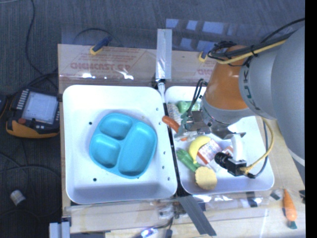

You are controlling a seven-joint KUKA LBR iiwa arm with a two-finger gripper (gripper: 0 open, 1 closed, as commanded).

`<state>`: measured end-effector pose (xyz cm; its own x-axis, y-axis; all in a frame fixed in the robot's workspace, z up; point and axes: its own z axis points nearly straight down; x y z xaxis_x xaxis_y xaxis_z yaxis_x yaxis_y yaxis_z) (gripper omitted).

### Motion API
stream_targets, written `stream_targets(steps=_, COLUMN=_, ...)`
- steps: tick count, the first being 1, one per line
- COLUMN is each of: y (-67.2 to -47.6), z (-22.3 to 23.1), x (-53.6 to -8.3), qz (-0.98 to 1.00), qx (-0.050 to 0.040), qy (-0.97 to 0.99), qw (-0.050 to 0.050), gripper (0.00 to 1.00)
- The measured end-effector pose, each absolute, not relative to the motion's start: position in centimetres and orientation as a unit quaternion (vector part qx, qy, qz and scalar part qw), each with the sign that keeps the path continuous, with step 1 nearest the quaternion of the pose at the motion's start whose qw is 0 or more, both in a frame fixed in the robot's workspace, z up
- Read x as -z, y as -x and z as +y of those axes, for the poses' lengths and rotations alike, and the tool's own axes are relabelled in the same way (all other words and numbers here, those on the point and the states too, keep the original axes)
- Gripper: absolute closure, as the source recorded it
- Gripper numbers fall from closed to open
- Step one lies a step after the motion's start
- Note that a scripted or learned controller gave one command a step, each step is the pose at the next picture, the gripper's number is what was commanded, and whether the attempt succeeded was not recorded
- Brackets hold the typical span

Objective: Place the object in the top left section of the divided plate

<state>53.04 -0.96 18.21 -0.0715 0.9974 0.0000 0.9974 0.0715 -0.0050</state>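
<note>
The blue divided plate lies in the left bin, with two small sections on its left side and one large section on its right. All three sections hold nothing. My gripper is low over the upper left part of the right bin, among a pile of toy food. Close by it are a small orange piece at the bin's left wall and a green piece behind it. The wrist hides what is directly under the gripper.
In the right bin lie a yellow fruit, a green vegetable, a tan round piece and a white and orange item. The arm's yellow cable loops over that bin. An orange carrot lies outside at the lower right.
</note>
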Motion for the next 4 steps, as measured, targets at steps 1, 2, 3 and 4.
stream_targets(steps=1, y=-48.3, z=3.3, x=-21.5, qz=-0.766, qx=-0.0027, qy=0.643, qw=0.001, gripper=1.00)
stream_targets(steps=2, y=-48.3, z=3.2, x=-24.8, qz=-0.727, qx=-0.0024, qy=0.687, qw=0.001, gripper=1.00)
stream_targets(steps=3, y=-48.2, z=1.7, x=-18.2, qz=-0.724, qx=-0.0027, qy=0.690, qw=0.002, gripper=1.00)
stream_targets(steps=4, y=-53.5, z=5.4, x=-21.8, qz=-0.542, qx=-0.0036, qy=0.840, qw=-0.001, gripper=1.00)
